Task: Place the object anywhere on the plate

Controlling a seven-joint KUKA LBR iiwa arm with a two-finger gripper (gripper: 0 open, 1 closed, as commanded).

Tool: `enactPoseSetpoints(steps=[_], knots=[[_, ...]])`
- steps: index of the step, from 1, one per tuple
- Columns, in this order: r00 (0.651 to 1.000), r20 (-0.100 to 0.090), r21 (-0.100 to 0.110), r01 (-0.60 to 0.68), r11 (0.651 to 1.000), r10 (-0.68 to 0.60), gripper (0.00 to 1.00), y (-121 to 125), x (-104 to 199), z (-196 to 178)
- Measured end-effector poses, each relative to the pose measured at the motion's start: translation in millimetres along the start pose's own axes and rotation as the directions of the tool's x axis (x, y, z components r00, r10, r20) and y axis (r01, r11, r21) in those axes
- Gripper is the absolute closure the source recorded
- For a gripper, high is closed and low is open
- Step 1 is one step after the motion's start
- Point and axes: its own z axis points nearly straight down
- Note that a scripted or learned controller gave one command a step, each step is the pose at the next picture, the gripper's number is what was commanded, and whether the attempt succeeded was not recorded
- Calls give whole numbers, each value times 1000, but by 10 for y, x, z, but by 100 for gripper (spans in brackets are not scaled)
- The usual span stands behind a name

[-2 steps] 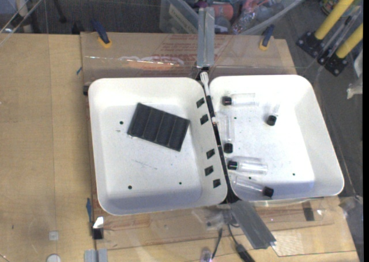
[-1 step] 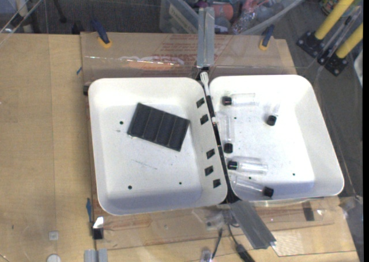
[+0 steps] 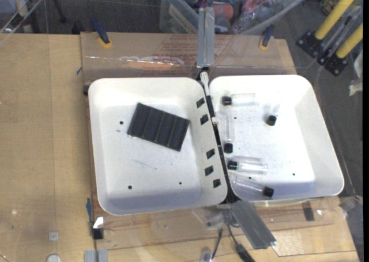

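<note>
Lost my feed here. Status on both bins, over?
Dark ridged plate lies flat in left bin. Clear vials with black caps scattered in right bin, none on the plate.

Left bin: one dark ribbed rectangular plate, lying flat, tilted. Right bin: several clear vials with black caps, scattered, mostly near the divider.

A wooden bench is bearing two white bins, left and right, touching along their inner rims
</note>
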Motion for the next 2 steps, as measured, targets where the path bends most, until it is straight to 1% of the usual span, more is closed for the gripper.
enactPoseSetpoints(steps=[1,2], knots=[[1000,2,-1,4,1000,-4,100,5,13,-99],[1000,2,-1,4,1000,-4,0,5,14,-97]])
